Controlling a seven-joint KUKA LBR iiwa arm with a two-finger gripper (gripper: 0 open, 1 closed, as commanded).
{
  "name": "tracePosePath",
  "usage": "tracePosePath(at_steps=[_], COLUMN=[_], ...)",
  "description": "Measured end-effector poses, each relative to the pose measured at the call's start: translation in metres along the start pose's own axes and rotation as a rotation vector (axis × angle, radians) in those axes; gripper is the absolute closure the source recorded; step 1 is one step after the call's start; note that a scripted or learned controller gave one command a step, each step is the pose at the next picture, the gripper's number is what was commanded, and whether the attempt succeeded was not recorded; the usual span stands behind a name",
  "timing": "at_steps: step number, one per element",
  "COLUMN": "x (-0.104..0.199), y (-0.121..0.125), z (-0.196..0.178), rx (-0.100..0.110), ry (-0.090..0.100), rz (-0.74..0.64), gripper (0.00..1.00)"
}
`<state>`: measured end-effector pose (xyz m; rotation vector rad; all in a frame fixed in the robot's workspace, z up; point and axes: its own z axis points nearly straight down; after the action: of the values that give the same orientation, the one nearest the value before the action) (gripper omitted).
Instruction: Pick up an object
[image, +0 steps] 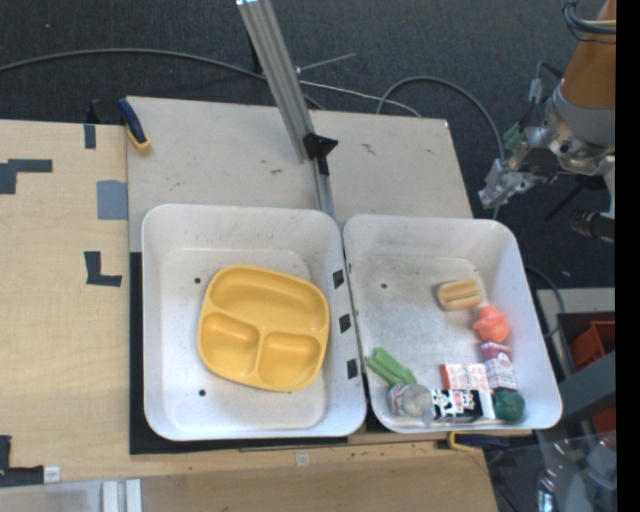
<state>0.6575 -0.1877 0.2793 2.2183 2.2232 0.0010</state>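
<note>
Nearest, the right bin's front edge carries a green ball, small cartons and a green tube slanting left-right. Farther back lies a tan bun, long axis crosswise. Beyond the bin, over the bench, hangs the claw; its opening cannot be made out.

Left bin: white, scuffed grey. Divided tray: solid yellow. Right bin: white, speckled. Bun-shaped piece: tan. Lumpy toy: salmon pink. Stalk: green. Small carton: red and white. Packet: black and white print. Ball: dark green. Surface: pale wood with grey tape patches. Clamp: blue and yellow.
</note>
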Motion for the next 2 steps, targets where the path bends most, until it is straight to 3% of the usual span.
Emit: tracePosePath(at_steps=[2], x=[0.092], y=[-0.036], z=[0.011], rx=[0.004], ry=[0.001], rz=[-0.002], gripper=[1.0])
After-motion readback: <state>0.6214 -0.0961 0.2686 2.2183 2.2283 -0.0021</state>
